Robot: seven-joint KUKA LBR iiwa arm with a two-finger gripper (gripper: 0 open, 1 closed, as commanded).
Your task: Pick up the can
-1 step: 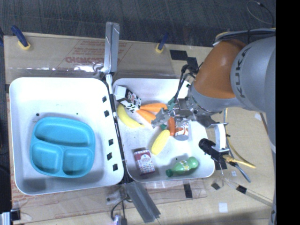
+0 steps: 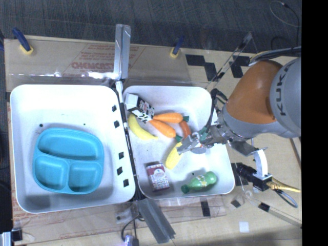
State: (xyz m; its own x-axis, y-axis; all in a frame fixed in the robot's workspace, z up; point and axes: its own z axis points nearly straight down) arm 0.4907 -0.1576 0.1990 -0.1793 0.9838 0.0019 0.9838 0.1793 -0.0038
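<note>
White bins, two: the right bin (image 2: 218, 181) lies under the gripper (image 2: 190, 143), the left bin (image 2: 20, 137) far to its left.
Blue tray (image 2: 68, 160), one, in the left bin.
Bananas (image 2: 139, 128), two; one lies just under the gripper.
Carrots (image 2: 163, 128), apparently three, just left of the gripper.
Green bottle (image 2: 200, 182), one, below it.
Can (image 2: 158, 176), one, below and left of the gripper, apart from it. Probably light, rigid and smooth-walled; best gripped across the body.
Gripper: spread or closed, cannot tell.
</note>
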